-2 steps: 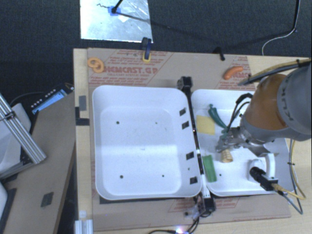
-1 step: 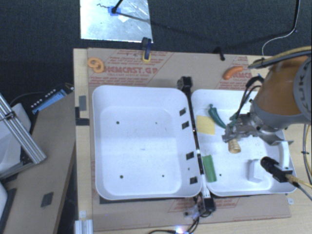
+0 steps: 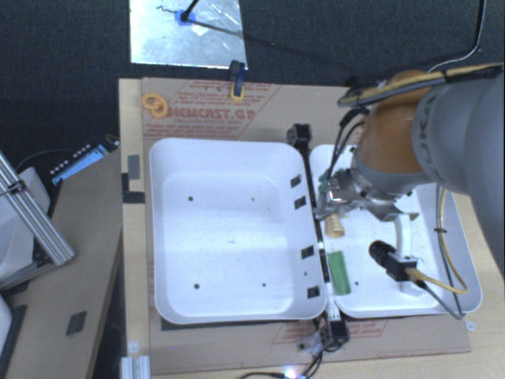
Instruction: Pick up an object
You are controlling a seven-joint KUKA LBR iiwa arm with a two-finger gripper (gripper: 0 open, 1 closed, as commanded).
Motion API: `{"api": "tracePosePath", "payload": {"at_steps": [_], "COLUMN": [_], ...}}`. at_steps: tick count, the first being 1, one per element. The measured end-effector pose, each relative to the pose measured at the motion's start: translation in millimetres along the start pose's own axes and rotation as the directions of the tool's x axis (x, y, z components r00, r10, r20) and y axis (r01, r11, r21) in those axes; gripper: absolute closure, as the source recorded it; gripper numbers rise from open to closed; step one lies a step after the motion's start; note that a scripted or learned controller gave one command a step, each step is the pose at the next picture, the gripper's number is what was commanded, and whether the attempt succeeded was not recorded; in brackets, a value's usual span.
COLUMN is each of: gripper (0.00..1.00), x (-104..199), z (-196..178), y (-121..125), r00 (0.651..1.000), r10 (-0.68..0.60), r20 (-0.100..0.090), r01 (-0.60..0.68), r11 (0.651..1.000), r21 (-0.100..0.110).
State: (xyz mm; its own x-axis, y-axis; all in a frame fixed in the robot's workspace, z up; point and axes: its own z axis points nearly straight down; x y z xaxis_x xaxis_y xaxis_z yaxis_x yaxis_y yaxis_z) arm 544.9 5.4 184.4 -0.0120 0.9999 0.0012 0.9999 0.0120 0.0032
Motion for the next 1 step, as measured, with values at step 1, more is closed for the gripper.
{"api": "tracePosePath", "payload": {"at_steps": [1], "gripper": [1.00], "x": [46.4], "z": [-116.1], "y": [-26.2], "r00": [1.000], "r10": [0.000], "r20": [-0.003], "r01": [0.000], "r11": [1.000], "r21": [-0.010]}}
